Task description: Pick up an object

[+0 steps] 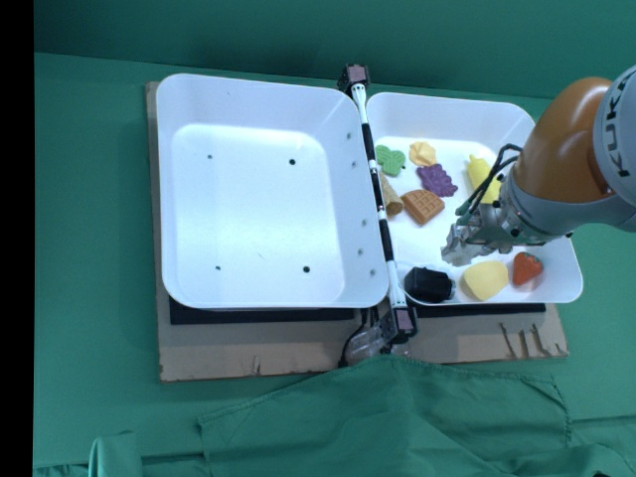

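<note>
1. Hovering low in the right bin [556, 286], the pincer [459, 249] sits just beside the yellow piece [485, 280].
2. Its grip state cannot be told.
3. A black object [428, 285] and a red strawberry [528, 268] flank the yellow piece.

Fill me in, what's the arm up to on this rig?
The KUKA arm reaches in from the right with its end effector low over the right bin, where all the toy food sits: a green piece, purple grapes, a waffle, a black object, a yellow piece and a strawberry. The end effector sits just above the yellow piece. I see nothing between its fingers, so no pick yet. The left bin has no toys in it.
</note>
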